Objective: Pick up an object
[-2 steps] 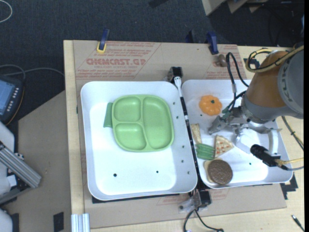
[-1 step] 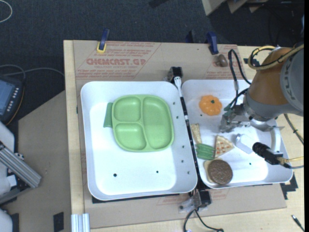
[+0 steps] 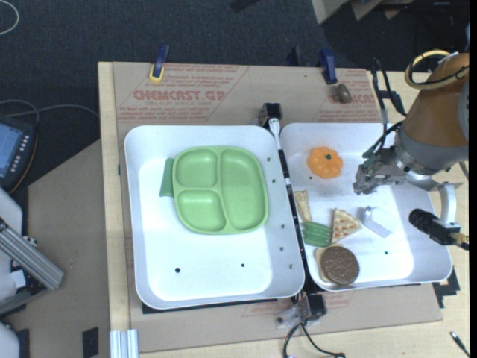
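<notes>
The right bin (image 3: 422, 265) holds several small items. An orange pumpkin-shaped piece (image 3: 325, 162) lies at its back left. A small pale grey block (image 3: 375, 222) sits near the middle. A triangular pizza-like slice (image 3: 344, 224), a green strip (image 3: 316, 233), a tan cracker-like strip (image 3: 302, 205) and a round brown cookie (image 3: 340, 265) lie along the left and front. My gripper (image 3: 365, 183) hangs over the bin, just right of the orange piece and behind the grey block. Nothing visible is carried by it.
The left bin (image 3: 149, 222) holds a green divided plate (image 3: 220, 189). A black divider (image 3: 283, 177) runs between the bins. The arm's orange band (image 3: 436, 118) and a black part (image 3: 432, 226) overhang the right bin's right side. Clamps stand at the bench's back edge.
</notes>
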